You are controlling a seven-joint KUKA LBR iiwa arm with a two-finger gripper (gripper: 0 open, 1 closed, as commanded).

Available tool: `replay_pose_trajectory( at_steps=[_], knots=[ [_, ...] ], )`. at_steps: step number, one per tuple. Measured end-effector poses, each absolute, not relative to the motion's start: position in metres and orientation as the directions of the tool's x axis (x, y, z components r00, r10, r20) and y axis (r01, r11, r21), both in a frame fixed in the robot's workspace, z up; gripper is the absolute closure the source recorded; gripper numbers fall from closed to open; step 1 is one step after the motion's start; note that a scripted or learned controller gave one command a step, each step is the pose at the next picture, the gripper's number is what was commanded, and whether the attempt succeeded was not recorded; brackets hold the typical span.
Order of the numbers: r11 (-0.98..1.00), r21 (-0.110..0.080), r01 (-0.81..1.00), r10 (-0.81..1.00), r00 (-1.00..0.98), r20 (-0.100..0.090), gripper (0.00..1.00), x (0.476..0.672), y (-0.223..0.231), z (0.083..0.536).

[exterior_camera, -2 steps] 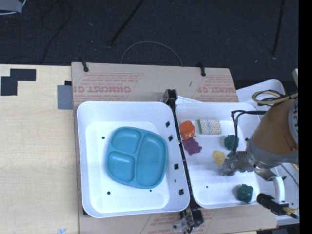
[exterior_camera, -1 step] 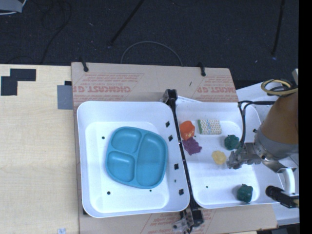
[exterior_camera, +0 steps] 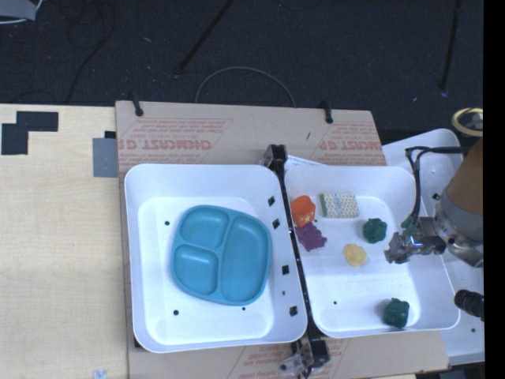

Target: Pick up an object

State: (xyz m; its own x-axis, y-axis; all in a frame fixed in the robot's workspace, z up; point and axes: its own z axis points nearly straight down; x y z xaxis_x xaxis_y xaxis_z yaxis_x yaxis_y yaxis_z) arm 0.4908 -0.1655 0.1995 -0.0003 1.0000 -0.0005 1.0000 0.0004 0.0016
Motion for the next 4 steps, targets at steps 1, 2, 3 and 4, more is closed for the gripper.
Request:
replay_pose_trajectory(
  at_steps=[1,2,3,4],
  knots=[
    [0.001,0.001,1.0,1.0,-0.001,0.0,1.0,0.491,-0.166,0.226],
    [0.004,-0.002,1.0,1.0,-0.004,0.002,1.0,0.508,-0.125,0.227],
    [0.004,-0.002,1.0,1.0,-0.004,0.002,1.0,0.522,-0.083,0.229],
    [0.004,-0.004,1.0,1.0,-0.004,0.003,1.0,0.523,-0.03,0.226]
  ],
)
